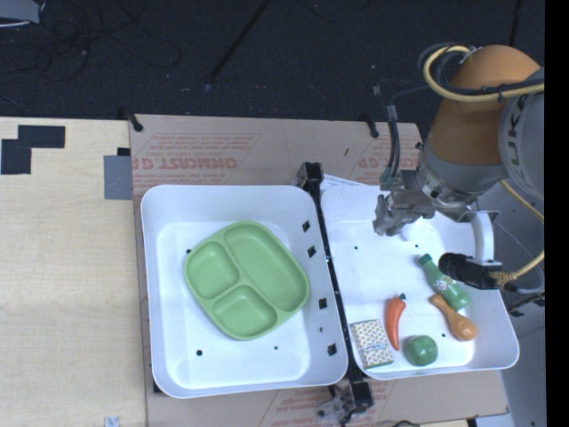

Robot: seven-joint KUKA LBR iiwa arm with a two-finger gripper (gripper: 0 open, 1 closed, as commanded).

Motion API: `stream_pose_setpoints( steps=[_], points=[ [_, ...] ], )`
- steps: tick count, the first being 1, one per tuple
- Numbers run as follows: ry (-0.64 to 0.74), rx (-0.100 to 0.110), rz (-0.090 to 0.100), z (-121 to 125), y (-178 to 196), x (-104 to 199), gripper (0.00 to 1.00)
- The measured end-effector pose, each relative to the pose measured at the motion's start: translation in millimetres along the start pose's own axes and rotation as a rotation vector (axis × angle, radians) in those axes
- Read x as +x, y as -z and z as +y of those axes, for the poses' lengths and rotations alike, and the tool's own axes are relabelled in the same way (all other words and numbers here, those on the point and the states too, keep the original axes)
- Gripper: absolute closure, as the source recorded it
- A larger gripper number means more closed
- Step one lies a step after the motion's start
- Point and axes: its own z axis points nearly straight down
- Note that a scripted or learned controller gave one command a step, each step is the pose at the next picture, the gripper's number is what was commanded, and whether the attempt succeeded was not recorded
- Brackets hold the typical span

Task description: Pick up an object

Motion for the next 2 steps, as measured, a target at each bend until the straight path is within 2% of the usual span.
stream_pose_setpoints(
  steps=[1,2],
  points=[
    [-0.001,0.001,0.0,6,-1,44,1.0],
    [-0.001,0.0,-0.001,27,-16,95,1.0]
  ],
)
